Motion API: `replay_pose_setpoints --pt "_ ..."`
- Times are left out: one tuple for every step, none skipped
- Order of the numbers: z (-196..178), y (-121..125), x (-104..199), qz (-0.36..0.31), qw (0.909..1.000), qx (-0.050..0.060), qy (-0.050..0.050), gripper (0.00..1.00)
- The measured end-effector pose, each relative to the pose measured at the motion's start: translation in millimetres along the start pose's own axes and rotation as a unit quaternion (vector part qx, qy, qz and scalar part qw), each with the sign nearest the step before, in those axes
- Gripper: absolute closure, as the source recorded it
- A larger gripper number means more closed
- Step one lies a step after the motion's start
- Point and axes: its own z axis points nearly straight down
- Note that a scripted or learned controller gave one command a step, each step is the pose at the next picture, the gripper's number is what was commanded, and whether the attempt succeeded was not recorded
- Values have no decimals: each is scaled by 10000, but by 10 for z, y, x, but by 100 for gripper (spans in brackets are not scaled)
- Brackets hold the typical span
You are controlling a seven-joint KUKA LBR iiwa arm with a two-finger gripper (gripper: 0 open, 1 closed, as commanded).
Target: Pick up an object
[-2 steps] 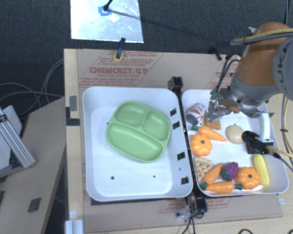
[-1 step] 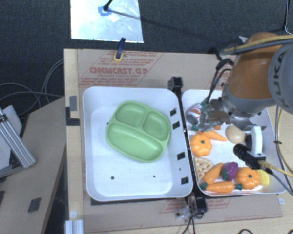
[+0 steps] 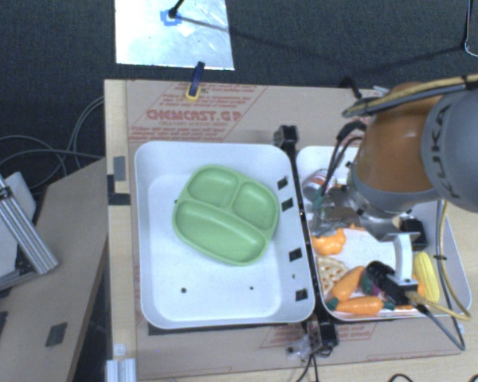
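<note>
The big grey arm with its glossy orange band [image 3: 390,153] leans over the right bin [image 3: 454,281], its gripper [image 3: 328,207] down among the clutter near the bin's left wall, and I cannot tell how the fingers stand. Just below it lie smooth plastic toy foods: an orange lump [image 3: 330,243], two tapered carrots [image 3: 357,293], a bumpy yellow corn cob [image 3: 426,275]. The left bin [image 3: 159,293] bears a matte green divided plate [image 3: 226,213], rounded, with three compartments.

This looks like a robot lab: a big grey robot arm [image 3: 462,150], loose cables [image 3: 64,161] and a cardboard-covered worktop [image 3: 199,114].
</note>
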Motion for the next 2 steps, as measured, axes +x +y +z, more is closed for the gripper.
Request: replay_pose_setpoints --pt "-122 57 -42 26 10000 -26 -6 100" --pt "-132 -126 26 24 10000 -14 -5 100"
